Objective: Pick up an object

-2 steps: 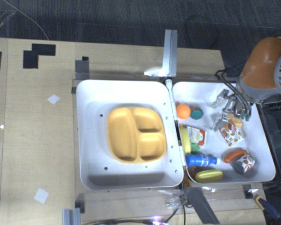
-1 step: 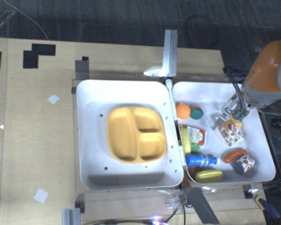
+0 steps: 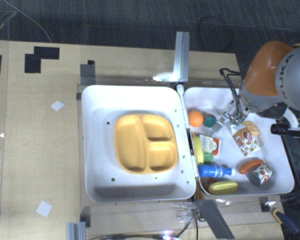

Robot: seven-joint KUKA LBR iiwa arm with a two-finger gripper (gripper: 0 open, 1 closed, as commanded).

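Note:
The right bin (image 3: 285, 184) holds several small objects: an orange ball (image 3: 195, 118), a green ball (image 3: 210, 120), a red and white packet (image 3: 209, 145), a yellow piece (image 3: 197, 151), a blue bottle (image 3: 215, 171), a yellow-green oblong (image 3: 223, 186), a patterned carton (image 3: 246, 138), a red sausage-like piece (image 3: 251, 165) and a patterned cup (image 3: 261, 174). My gripper (image 3: 232, 117) hangs low over the bin's upper middle, just right of the green ball and above the carton. No object shows between its tips.
The left bin (image 3: 97, 134) holds a yellow divided tray (image 3: 145, 142). A metal post (image 3: 181, 56) stands behind the wall shared by the bins. The grey arm with its orange band (image 3: 262, 74) reaches in over the right bin's far right corner.

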